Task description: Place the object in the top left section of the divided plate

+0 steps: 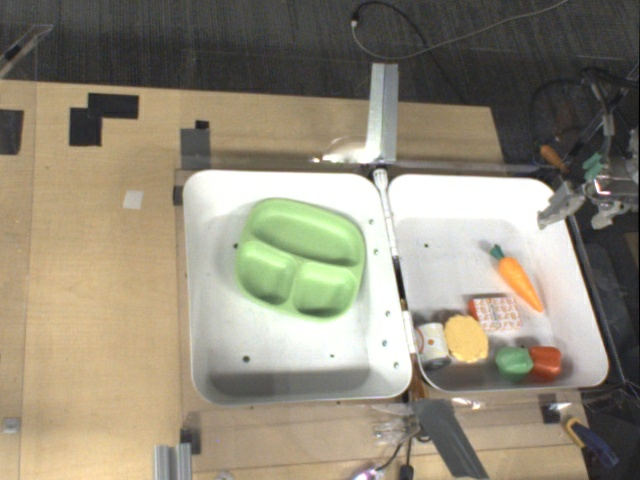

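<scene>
I cannot tell my end effector [568, 204] state. The small orange plastic carrot [518, 280] lies right of the green divided plate [299, 257]; it looks light, stiff, slippery, so I take its thick middle.

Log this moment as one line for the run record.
gripper: at right bin's far right edge, holding nothing | green plate: left bin, sections bare | carrot, other toys: right bin | step: nothing picked yet

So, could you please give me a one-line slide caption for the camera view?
Green divided plate in the left bin; toy foods including a carrot in the right bin.
</scene>
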